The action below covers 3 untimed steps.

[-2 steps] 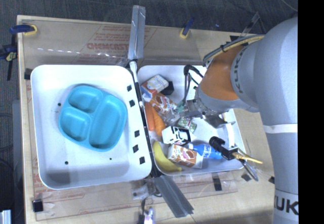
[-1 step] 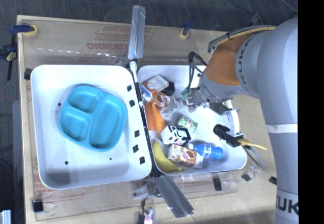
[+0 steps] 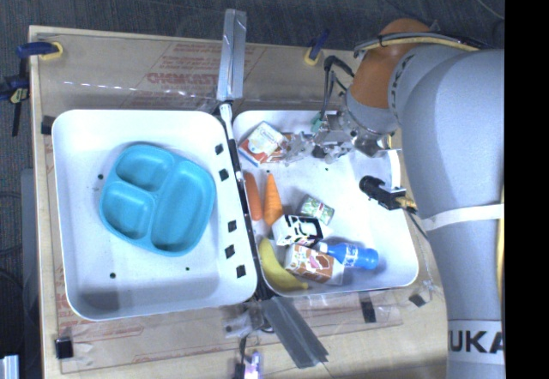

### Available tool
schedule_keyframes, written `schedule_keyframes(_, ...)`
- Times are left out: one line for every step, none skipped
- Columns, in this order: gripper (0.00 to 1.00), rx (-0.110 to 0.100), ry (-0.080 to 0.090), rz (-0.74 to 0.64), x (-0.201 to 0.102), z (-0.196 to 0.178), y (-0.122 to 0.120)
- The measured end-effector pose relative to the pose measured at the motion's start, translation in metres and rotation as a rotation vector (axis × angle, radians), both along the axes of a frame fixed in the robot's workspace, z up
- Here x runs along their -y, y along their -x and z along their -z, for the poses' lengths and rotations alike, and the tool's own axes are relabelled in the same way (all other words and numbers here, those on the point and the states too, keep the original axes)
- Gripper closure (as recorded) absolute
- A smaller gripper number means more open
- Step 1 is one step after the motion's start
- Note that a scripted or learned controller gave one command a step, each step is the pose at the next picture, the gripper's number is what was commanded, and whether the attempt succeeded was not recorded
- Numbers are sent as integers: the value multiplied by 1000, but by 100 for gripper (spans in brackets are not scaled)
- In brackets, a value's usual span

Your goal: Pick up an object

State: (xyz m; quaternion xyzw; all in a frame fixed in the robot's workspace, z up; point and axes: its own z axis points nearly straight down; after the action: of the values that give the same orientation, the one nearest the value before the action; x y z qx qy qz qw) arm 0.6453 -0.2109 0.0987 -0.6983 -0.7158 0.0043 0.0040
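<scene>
While the grey arm (image 3: 455,189) fills the right side of the scene, its orange band (image 3: 377,81) sits at the far right corner of the right bin (image 3: 390,270), and the gripper (image 3: 330,141) hangs low over that bin's far end; whether it is released or clenched cannot be told from this angle.

Two white bins lie side by side on the bench (image 3: 129,69). The left bin (image 3: 86,283) holds a blue divided tray (image 3: 159,197) near its middle.

The right bin carries the clutter. A small carton with red print (image 3: 263,144) lies at the far left, just beside the gripper. Two carrots (image 3: 264,197) lie along the left wall. A small green-labelled can (image 3: 316,211) rests near the bin's middle. Nearer, a black-and-white package (image 3: 297,231) touches a yellow banana (image 3: 276,270), which curves along the near left corner. A brown-and-white carton (image 3: 310,264) overlaps a bottle with a blue cap (image 3: 356,257) at the near edge.
</scene>
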Motion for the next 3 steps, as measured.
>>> schedule_keyframes(0, 6, -2, 124, 0, -19, 9)
schedule_keyframes(0, 11, 0, 86, -8, -112, -12)
schedule_keyframes(0, 9, -1, -22, -17, -76, -12)
